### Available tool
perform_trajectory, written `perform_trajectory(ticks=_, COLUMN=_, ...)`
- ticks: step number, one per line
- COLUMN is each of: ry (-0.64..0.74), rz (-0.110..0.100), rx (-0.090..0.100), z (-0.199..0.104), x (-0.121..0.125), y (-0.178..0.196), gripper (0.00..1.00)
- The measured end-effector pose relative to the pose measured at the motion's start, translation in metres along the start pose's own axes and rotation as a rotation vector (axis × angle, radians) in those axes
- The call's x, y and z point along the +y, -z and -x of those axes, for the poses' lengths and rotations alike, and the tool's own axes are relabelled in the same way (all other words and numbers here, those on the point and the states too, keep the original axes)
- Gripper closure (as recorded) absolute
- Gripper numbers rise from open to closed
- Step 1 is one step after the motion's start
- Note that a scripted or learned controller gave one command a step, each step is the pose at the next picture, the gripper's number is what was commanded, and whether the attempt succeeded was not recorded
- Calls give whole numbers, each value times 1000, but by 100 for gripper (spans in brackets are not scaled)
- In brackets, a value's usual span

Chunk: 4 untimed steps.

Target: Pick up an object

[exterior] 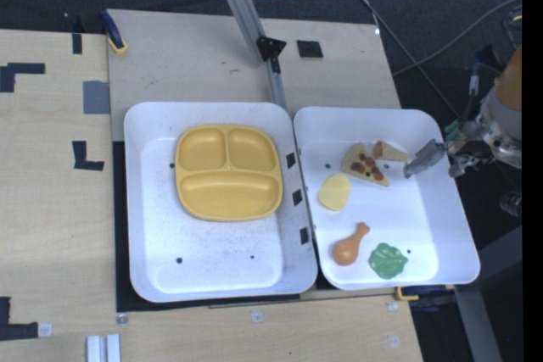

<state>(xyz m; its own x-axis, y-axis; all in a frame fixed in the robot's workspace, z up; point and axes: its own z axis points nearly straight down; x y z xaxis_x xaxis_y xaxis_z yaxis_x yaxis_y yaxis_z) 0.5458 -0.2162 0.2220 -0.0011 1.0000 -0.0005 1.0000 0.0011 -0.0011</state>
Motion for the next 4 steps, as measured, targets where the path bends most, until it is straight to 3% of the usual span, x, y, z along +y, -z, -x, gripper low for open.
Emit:
perform_trajectory(ticks=2, ry=0, rz=-6, rx=2, z=0, x=6, y=-115, gripper=0)
perform_trajectory(ticks=3, ry=0, rz=2, rx=-2, z=0, x=7, y=-136, gripper=0)
perform_trajectory(ticks=4, ry=1, rz=8, rx=-3, z=0, x=9, y=-123, gripper=100)
